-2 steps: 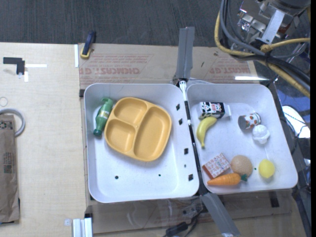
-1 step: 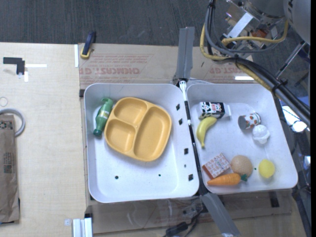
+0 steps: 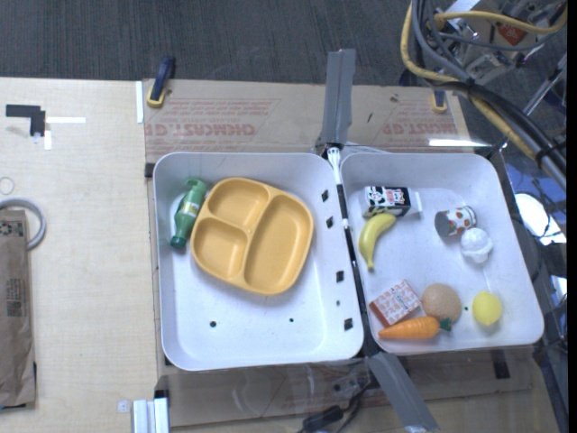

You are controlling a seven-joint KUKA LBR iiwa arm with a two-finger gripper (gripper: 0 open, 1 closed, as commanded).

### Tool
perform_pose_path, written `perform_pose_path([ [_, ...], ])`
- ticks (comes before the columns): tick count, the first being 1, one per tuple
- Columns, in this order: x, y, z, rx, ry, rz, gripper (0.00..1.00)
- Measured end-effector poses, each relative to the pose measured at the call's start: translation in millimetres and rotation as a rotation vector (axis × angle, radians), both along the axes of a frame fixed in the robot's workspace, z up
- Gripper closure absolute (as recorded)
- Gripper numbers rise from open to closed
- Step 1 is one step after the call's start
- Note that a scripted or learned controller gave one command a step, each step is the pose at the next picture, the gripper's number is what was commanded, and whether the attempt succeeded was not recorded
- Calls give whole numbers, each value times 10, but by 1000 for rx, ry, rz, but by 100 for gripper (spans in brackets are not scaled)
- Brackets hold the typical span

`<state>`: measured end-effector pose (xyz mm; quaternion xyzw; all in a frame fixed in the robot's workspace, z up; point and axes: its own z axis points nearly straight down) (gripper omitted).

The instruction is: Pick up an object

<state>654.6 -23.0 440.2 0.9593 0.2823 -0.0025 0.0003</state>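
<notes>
Objects for picking lie in right bin [image 3: 424, 264]: banana [image 3: 377, 235], carrot [image 3: 413, 329], lemon [image 3: 487, 308], small carton [image 3: 388, 199]. Arm [image 3: 491, 21] raised at far right, well apart from all. Likely best target: banana, clear of its neighbours. Descend over its middle, close across the narrow width. Jaw opening: cannot tell.
</notes>
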Motion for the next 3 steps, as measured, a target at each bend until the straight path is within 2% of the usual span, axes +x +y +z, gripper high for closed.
perform_pose_path([
  [1, -104, 271, -697, 0, -1, -273, 100],
  [2, -32, -103, -78, -1, 0, -214, 100],
  [3, -235, 305, -2, 0, 0, -180, 100],
])
